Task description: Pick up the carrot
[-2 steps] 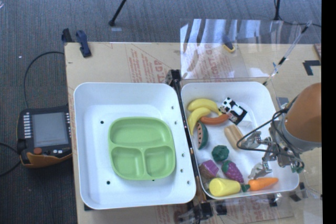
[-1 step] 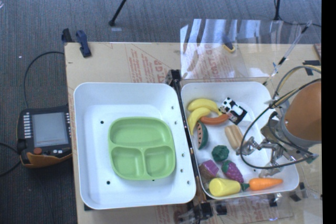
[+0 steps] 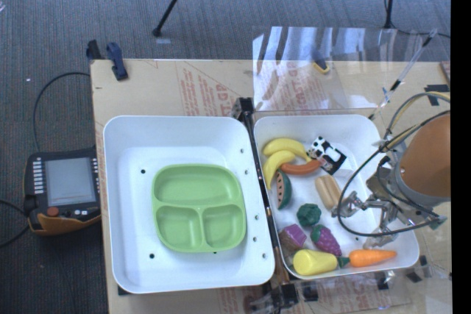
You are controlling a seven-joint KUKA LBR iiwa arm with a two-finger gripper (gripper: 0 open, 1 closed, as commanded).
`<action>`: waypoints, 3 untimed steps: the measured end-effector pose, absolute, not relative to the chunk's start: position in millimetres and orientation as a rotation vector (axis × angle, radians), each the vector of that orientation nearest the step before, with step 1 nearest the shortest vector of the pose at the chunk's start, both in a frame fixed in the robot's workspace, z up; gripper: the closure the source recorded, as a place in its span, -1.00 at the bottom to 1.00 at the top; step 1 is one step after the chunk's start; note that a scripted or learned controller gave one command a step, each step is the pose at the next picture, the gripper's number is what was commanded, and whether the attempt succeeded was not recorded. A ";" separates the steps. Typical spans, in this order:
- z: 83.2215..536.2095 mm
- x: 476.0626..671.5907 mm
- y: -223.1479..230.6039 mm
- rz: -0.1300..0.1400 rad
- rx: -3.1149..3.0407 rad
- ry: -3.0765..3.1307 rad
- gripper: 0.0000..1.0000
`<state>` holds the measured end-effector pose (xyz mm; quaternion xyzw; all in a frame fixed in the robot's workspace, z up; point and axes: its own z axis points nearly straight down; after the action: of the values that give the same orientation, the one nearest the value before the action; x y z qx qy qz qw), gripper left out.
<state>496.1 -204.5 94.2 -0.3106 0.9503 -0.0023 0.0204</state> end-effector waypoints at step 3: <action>87.8 575.1 -185.2 0.009 -1.141 2.919 -1.00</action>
<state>575.1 -185.2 87.8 -0.3642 0.9313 0.0028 0.0037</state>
